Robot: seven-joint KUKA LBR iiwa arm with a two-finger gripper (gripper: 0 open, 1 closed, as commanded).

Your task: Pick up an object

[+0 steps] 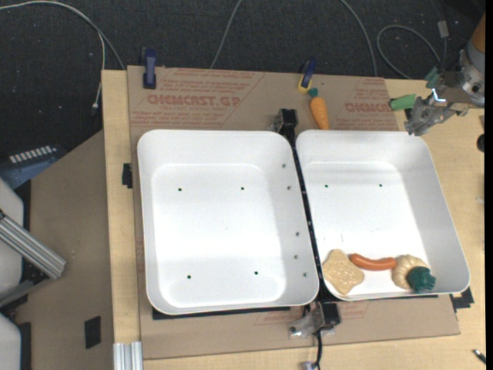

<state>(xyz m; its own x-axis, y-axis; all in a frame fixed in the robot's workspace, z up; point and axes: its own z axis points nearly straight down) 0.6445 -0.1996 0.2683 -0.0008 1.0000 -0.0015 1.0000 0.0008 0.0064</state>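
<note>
Along the near edge of the right bin point(431, 183) lie a tan cracker-like square point(342, 271), an orange-red sausage point(373, 263) and a beige piece with a dark green end point(414, 274). An orange carrot point(319, 112) rests on the cardboard behind the bins, outside both. My gripper point(426, 116) hangs at the far right, above the back right corner of the right bin, well away from the objects. Nothing shows between its fingers.
The left bin point(154, 206) sits beside the right one, joined by a black clip point(286, 120) at the back. Blue clamps point(149, 68) hold the cardboard sheet at its rear edge. Cables loop across the dark floor behind.
</note>
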